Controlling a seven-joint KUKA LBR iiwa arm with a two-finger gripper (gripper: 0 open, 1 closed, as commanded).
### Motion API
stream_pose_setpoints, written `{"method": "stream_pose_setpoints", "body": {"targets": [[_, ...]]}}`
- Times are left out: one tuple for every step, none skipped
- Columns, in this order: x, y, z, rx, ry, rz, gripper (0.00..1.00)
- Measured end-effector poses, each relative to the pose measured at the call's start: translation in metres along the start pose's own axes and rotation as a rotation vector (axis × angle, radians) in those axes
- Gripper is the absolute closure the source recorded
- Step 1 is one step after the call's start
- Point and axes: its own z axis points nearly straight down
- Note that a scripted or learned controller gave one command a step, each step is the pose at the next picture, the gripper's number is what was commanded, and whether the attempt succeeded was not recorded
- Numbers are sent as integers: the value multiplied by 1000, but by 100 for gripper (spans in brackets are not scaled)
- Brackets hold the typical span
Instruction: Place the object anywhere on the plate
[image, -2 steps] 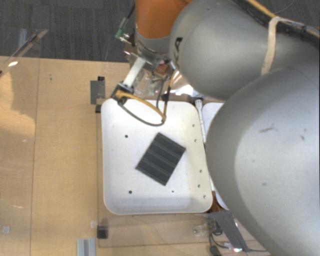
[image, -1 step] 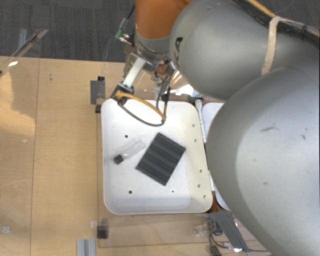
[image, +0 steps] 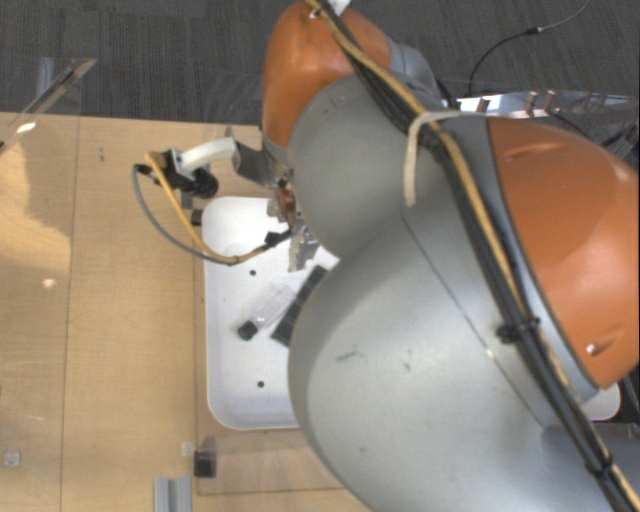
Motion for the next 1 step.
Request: {"method": "stream_pose_setpoints", "body": {"targets": [[-36,-7,132,0,2,-44,0]]}}
